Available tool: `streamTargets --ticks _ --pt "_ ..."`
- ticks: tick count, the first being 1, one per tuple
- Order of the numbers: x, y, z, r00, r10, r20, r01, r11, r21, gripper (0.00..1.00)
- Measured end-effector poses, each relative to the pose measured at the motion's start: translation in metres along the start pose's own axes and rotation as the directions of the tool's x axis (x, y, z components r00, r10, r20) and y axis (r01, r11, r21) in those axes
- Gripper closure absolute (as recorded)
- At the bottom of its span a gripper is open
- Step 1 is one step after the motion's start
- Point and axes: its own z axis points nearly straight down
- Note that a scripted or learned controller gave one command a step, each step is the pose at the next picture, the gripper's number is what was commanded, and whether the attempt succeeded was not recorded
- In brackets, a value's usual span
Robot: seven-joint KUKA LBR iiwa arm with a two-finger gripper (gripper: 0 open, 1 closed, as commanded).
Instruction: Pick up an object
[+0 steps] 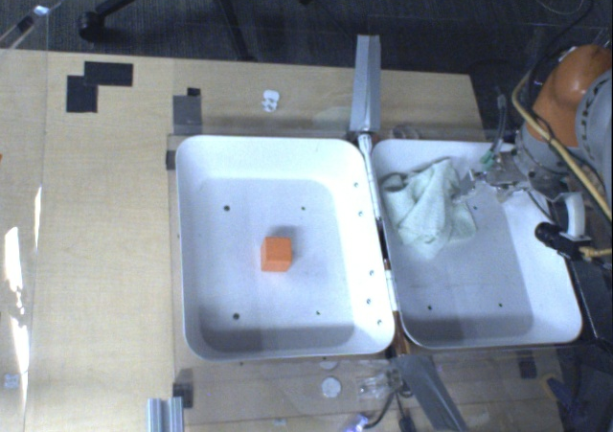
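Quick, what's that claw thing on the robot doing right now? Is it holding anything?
Gripper: at the upper right of the right bin, right beside the crumpled pale cloth; whether it grips anything cannot be told.

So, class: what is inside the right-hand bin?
A crumpled pale cloth lies in the right bin, toward its far left corner, with the gripper beside it. Anything beneath the cloth is covered.
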Motion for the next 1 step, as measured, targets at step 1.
streamTargets --ticks 1 --pt "0.0015 0.0031 -0.0129 1.0 -0.006 0.002 0.006 1.0 -0.006 1.0"
